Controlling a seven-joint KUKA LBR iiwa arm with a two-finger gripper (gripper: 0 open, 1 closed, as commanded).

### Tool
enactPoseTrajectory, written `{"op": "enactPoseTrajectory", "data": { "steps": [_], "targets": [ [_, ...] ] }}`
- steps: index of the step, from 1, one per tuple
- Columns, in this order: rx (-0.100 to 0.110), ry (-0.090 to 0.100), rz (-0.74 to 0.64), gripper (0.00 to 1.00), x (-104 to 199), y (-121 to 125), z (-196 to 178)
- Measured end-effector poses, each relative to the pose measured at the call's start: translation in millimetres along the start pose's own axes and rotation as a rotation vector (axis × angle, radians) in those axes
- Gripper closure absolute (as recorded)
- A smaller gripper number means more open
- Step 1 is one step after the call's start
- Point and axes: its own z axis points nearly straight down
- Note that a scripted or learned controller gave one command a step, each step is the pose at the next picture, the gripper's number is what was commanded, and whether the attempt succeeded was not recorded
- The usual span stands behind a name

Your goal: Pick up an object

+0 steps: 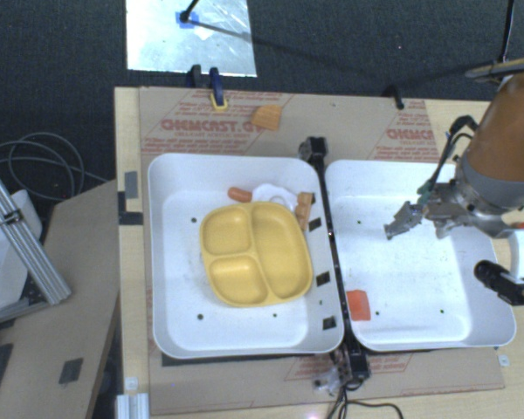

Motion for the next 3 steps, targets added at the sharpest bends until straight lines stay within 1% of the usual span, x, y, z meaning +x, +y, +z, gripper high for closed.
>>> {"op": "enactPoseTrajectory", "data": {
  "steps": [1, 2, 3],
  "targets": [
    [-0.001, 0.003, -0.008, 0.00, 65, -47, -40],
    [-0.010, -0.006, 0.009, 0.00, -27, -35, -115],
    [0.007, 0.003, -0.007, 0.00, 50, -47, -29]
  ]
}}
